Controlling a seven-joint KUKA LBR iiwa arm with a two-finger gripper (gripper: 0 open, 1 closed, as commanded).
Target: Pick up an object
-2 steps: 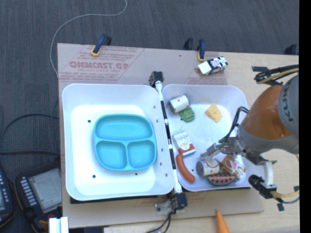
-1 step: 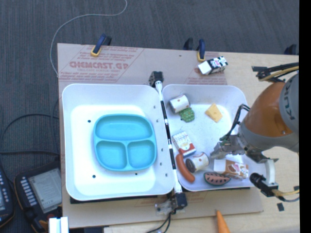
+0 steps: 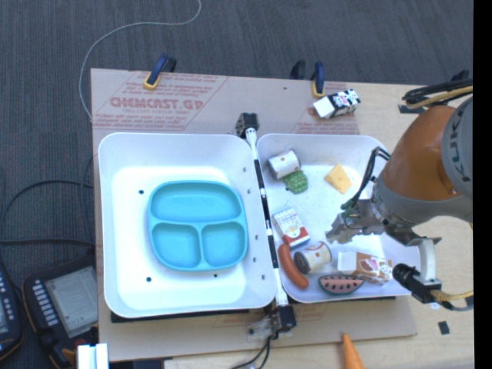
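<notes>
Two white bins on the bench, the arm over the right one

I see the left bin [image 3: 123, 206] holding a blue divided plate [image 3: 198, 225], and the right bin [image 3: 369, 146] with many small things: a small can [image 3: 283, 162], a green piece [image 3: 296, 181], a yellow wedge [image 3: 337, 178], a fries box [image 3: 290, 224], a sausage [image 3: 292, 266], a melon slice [image 3: 340, 284]. The gripper [image 3: 350, 227] hangs above the right bin, near its right side, and I cannot tell its state
</notes>
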